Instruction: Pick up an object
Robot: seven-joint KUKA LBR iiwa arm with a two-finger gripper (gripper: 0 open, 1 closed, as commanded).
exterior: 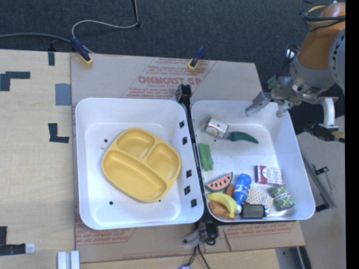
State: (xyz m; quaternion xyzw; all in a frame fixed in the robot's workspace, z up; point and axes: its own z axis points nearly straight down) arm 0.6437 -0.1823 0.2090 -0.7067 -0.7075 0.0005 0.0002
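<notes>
1. While the grey arm with its orange band reaches in from the right, the tool (269, 106) hangs over the far right corner of the right bin (291, 150), its two fingers spread apart with nothing between them.
2. One small can (216, 129) lies on its side a little below and left of the tool, and is the nearest thing to it.
3. One dark green pepper (244, 137) lies just below the tool, beside the can.
4. One green strip (206, 156) lies further down and left, near the wall between the bins.
5. Well below the tool, at the near end of the right bin, a cluster sits close together: one watermelon slice (219, 181), one banana (220, 198), one blue bottle (242, 187), one red and white carton (269, 175), one green bundle (282, 197) and one dark block (253, 210).
6. One yellow divided plate (141, 164) rests in the left bin (90, 150), far to the tool's left.
7. Two bins stand side by side on the desk (33, 150).
</notes>
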